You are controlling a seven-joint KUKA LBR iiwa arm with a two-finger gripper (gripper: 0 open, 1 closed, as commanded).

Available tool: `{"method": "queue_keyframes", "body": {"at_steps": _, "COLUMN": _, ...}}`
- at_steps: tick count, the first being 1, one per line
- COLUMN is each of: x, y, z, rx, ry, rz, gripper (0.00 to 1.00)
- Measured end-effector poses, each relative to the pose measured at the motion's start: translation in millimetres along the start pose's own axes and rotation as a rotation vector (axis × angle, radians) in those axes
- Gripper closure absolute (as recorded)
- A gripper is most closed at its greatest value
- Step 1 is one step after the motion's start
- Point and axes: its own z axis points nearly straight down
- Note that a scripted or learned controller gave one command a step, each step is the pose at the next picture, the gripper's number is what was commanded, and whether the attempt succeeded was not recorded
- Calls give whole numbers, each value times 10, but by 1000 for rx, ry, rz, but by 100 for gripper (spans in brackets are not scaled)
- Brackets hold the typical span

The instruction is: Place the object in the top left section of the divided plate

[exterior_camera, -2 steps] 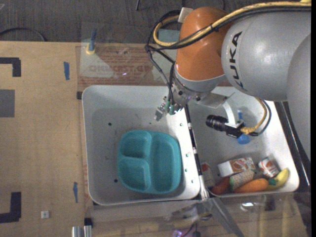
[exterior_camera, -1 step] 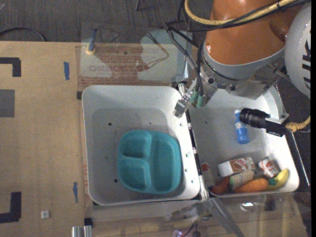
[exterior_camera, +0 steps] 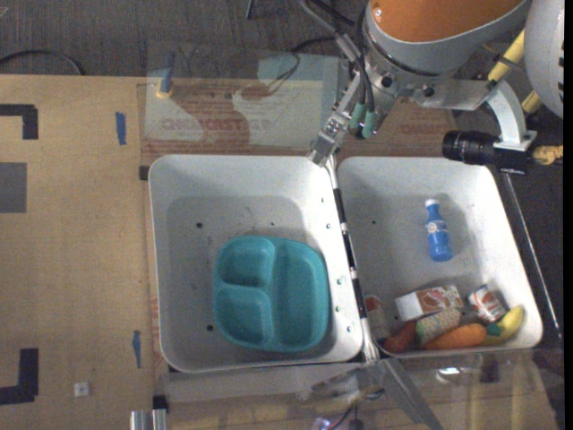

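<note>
- You can make out faint reddish lettering on the cardboard sheet (exterior_camera: 237,115) behind the bins, too washed out to read.
- The blue bottle (exterior_camera: 438,230) carries a round white label, unreadable at this size.
- The teal divided plate (exterior_camera: 271,294), with three sections, sits in the left bin (exterior_camera: 179,204).
- The bottle lies in the right bin (exterior_camera: 501,240); toy foods (exterior_camera: 448,322) crowd its near edge.
- The arm (exterior_camera: 439,16) hangs above the bins; its grip cannot be told.
</note>
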Motion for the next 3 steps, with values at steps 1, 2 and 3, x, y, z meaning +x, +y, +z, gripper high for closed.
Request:
{"method": "queue_keyframes", "body": {"at_steps": 1, "x": 722, "y": 103, "z": 1246, "rx": 3, "ry": 3, "rz": -23, "gripper": 100}}
{"method": "queue_keyframes", "body": {"at_steps": 2, "x": 833, "y": 314, "z": 3188, "rx": -21, "ry": -6, "rz": 126, "gripper": 100}}
{"method": "queue_keyframes", "body": {"at_steps": 3, "x": 855, "y": 318, "z": 3187, "rx": -19, "ry": -3, "rz": 122, "gripper": 0}}
